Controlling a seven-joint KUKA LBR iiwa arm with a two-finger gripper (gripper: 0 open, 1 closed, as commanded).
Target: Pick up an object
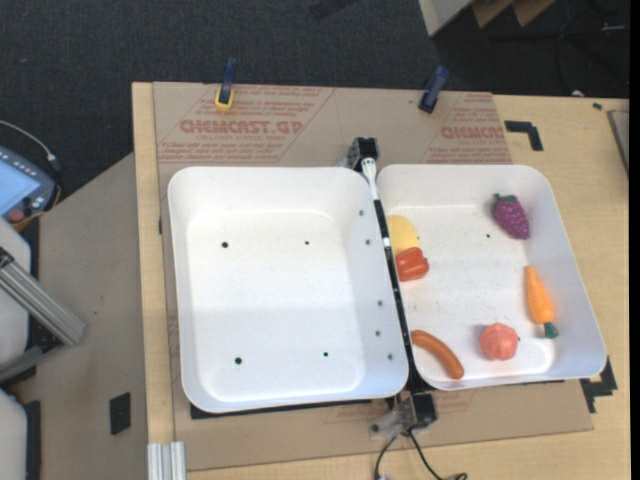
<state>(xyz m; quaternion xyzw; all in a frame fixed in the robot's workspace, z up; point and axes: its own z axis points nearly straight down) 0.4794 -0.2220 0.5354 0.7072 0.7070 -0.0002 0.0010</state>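
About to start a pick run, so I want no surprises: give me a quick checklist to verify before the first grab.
1. Objects in the right bin: ok.
2. Grapes stand apart from the rest: ok.
3. Carrot and tomato apart: ok.
4. Sausage lies near the front rim: cannot tell if fingers fit.
5. Pepper touches the yellow piece by the divider: not ok for a clean grab.

Dark carpet floor [150, 28], wood bench [90, 268].
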